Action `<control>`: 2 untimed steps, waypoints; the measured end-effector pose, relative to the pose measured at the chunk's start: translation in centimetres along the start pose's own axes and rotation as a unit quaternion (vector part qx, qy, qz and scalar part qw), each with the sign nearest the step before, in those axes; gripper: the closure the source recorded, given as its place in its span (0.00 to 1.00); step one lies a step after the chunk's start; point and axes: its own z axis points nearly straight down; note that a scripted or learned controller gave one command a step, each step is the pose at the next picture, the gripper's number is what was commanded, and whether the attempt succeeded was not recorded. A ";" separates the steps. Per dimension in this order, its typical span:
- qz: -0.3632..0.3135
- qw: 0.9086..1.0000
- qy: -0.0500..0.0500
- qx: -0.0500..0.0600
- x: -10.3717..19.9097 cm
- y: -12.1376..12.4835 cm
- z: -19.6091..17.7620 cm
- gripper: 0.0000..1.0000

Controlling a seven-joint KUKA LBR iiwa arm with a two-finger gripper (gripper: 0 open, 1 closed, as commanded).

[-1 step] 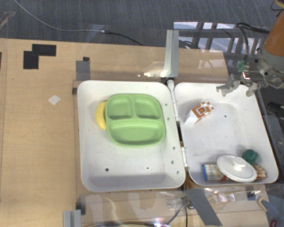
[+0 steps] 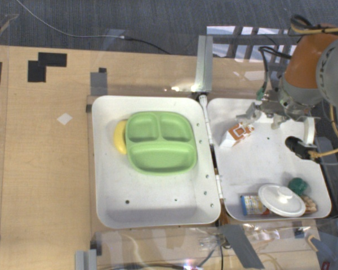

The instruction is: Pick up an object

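Two white bins are being carried side by side by the worktop (image 2: 39,151), and the gripper (image 2: 265,112) is being held over the back of the right bin (image 2: 259,156), apparently low, near the small orange-and-white packet (image 2: 240,133). Nothing is being seen between its fingers, but whether they are spread or closed cannot be told — the metal parts there are too small and blurred. The step in hand is being judged as the approach to a pick, with no object lifted yet. The packet is being taken as the likely target: it is lying just beside the gripper, toward the left wall of the right bin, tilted, with white and orange patches. For the next move, alignment over the packet and a descent are being called for — its flatness may make the grip uncertain. At the bin's front a white lid-like dish (image 2: 281,200), a small can (image 2: 251,205) and a dark green object (image 2: 297,185) are lying close together. In the left bin (image 2: 158,207) a green divided tray (image 2: 159,142) is resting against a yellow object (image 2: 119,137).
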 end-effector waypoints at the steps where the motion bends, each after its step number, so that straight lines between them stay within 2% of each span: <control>1: -0.082 0.997 0.000 -0.004 2.2 1.9 5.9 0.00; 2: -0.160 0.987 -0.001 -0.002 -3.3 -2.5 -0.7 0.00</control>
